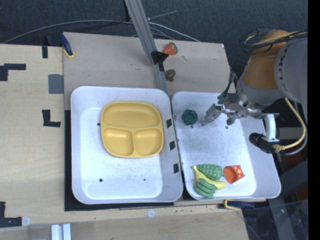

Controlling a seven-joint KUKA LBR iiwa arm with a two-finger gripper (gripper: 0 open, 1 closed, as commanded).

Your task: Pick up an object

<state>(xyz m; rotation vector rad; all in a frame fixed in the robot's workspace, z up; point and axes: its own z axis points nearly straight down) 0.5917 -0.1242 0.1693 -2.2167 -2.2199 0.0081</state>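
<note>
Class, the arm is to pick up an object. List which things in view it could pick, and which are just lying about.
Could be picked, right bin:
green ball
banana
green bumpy toy
green pod
red toy

Just lying about:
yellow divided plate
left bin
orange-tipped clip on the post

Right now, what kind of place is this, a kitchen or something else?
Probably a robot test lab, not a kitchen: a robot arm reaches over two white bins holding toy vegetables and a yellow plate.

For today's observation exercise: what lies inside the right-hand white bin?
The right bin holds a dark green lump, a green-and-yellow toy cluster and a red piece. The gripper covers some floor.
</note>
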